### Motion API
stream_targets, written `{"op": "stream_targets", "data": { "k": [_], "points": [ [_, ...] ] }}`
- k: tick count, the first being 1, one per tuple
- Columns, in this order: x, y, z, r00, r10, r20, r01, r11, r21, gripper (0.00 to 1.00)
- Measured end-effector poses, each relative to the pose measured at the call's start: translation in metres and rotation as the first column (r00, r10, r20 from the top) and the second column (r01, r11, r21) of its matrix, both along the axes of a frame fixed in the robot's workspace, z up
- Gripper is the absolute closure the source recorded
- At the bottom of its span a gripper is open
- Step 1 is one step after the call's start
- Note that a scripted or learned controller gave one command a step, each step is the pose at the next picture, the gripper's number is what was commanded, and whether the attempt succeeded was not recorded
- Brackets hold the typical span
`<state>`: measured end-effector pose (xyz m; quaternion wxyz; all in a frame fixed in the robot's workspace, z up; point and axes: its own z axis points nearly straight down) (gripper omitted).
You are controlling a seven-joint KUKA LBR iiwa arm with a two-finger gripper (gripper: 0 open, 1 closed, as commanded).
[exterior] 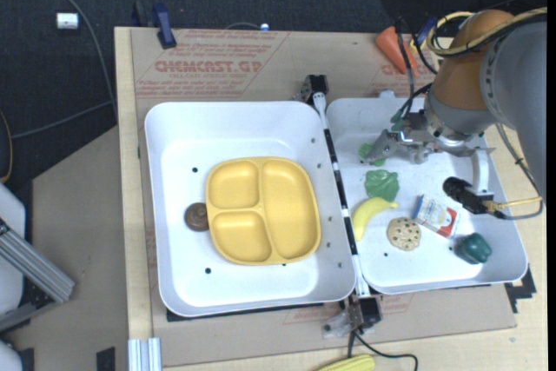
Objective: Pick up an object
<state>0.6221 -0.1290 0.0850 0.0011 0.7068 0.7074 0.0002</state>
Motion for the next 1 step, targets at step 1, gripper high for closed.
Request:
{"op": "stream_targets", "data": {
  "k": [1],
  "points": [
    [-0.0372, 0.0262, -0.0007, 1.000, -0.001, -0.004, 0.001, 1.000, 0.003, 0.00]
  ]
}}
